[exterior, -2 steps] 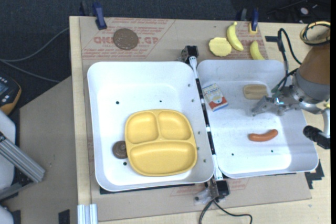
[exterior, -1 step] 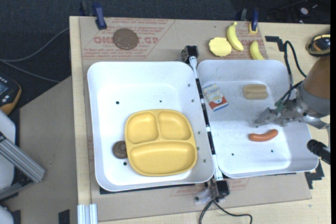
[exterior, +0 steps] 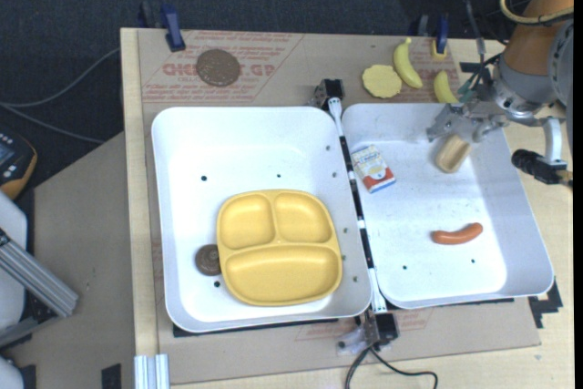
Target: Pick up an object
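Claw (exterior: 453,134) sits low over the far part of the right bin (exterior: 510,282), arm coming in from the right, orange band above the wrist. Tan cylindrical piece (exterior: 452,154), likely a bread roll or cork-like block, lies directly under and just nearer than the claw, touching or nearly touching it; whether it sits between the fingers is unclear, and the claw's grip state cannot be told from this angle. Small carton (exterior: 373,168) with red and blue print lies to the claw's left, near the bin's left wall. Sausage (exterior: 456,235) rests well nearer than the claw on the bin floor. Beyond the claw, outside the bin: two bananas (exterior: 407,65) and a yellow round slice (exterior: 383,81). Far left of the claw, left bin (exterior: 182,141) holds a yellow divided plate (exterior: 277,246) with a brown disc (exterior: 208,260) touching its left edge. Another brown disc (exterior: 218,66) lies on the board beyond that bin.
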You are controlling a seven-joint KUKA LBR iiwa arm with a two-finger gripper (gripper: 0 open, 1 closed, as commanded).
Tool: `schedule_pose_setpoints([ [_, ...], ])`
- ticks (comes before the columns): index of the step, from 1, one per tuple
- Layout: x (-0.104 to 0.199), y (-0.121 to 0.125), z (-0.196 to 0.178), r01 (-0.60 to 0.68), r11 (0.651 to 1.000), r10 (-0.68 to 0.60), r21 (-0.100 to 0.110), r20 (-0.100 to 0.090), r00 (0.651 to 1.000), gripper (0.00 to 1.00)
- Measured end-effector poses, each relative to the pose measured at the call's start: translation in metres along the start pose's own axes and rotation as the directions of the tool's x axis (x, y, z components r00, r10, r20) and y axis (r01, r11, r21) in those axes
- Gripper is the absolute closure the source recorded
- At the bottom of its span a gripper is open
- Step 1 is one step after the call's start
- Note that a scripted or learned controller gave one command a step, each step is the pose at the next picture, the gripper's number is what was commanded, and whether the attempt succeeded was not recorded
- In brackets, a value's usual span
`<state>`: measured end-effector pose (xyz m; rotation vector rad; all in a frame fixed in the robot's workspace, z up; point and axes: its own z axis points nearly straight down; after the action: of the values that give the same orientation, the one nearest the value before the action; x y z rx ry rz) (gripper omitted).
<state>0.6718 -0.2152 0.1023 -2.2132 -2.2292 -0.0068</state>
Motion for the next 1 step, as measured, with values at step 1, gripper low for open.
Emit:
schedule_pose_setpoints([
  [1, 0.0203, -0.0165, 0.0174, -0.005, 1.0, 0.005, 0.004, 0.003, 1.0, 0.0],
])
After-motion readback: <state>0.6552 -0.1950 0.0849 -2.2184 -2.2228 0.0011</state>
